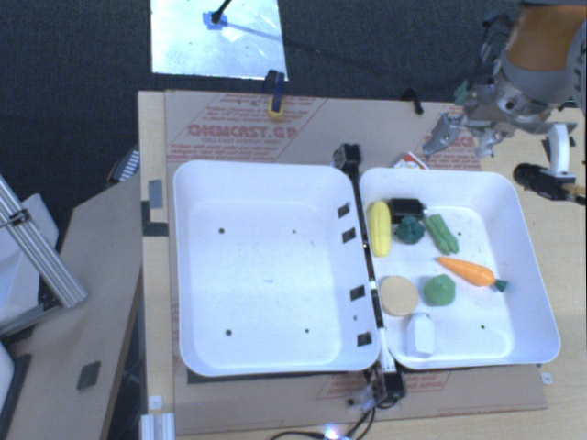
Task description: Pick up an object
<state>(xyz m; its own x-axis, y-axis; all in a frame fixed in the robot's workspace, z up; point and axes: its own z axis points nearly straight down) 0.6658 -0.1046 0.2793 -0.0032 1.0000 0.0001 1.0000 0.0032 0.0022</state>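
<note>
Two shallow white bins sit side by side on the bench. The left bin (pixel 266 264) shows only its bare floor. The right bin (pixel 527 273) holds all the objects: a yellow corn cob (pixel 379 228) lies lengthwise against its left wall, a small black block (pixel 404 209) sits just beside the cob's upper end, and a dark green broccoli piece (pixel 410 231) is directly below the block. A light green pod (pixel 442 233) lies tilted near the broccoli. An orange carrot (pixel 470 271) lies slantwise toward the middle, a round green item (pixel 440 290) is near its thick end, a tan disc (pixel 399 295) is beside that, and a white bottle (pixel 421 334) lies near the front wall. The gripper (pixel 456 134) hangs above the bench beyond the right bin's far rim, well apart from every object. It holds nothing; its finger opening cannot be judged.
</note>
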